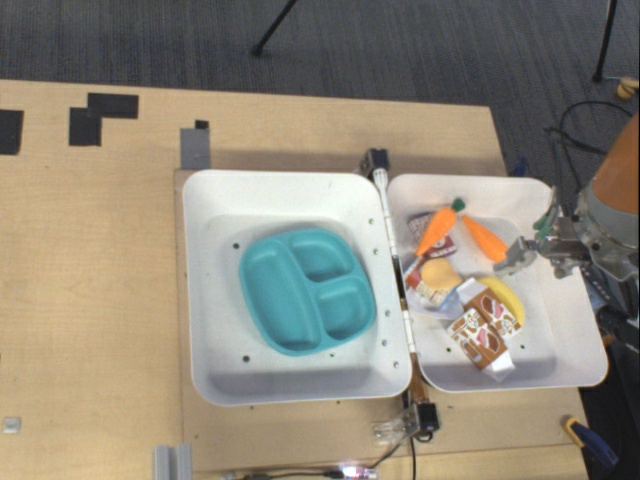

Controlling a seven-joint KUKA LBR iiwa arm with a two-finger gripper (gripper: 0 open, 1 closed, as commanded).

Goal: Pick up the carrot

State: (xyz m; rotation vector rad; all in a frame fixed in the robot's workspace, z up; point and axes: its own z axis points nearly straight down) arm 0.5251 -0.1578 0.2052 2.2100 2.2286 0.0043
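The gripper (522, 255) hovered just right of the carrot (435, 230) in the right bin (575, 358). Whether it was spread or pressed together, I couldn't tell.

Orange carrot (436, 230), tilted, right bin (570, 363)

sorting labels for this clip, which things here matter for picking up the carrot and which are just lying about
For the job: carrot, gripper, right bin.

Lying about: second orange piece, banana, brown snack packet, teal divided plate, left bin.

Bright, even overhead light w/ soft shadows inside the white bins (200, 268), mild glare on rims, pic slightly soft overall.
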